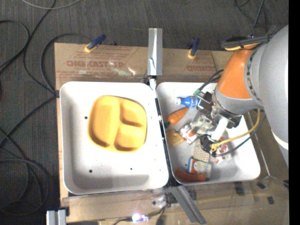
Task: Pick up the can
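The gripper (pixel 206 128) is lowered into the cluttered right bin (pixel 243 165); whether its jaws are apart cannot be told. A small can (pixel 198 165) with a printed label is seen near the front wall, just beside a smooth red sausage shape (pixel 190 176).

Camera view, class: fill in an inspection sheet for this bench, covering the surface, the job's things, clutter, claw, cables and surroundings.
Surface: left bin and right bin, both white, side by side on cardboard.
Job's things: can not surely identified; a small labelled container near the right bin's front may be it.
Clutter: yellow divided tray in the left bin; bottle, orange item and red sausage in the right bin.
Claw: claw low over the right bin's clutter; grip cannot be told.
Cables: black cables on the floor at left.
Surroundings: grey carpet; clamps on the cardboard.
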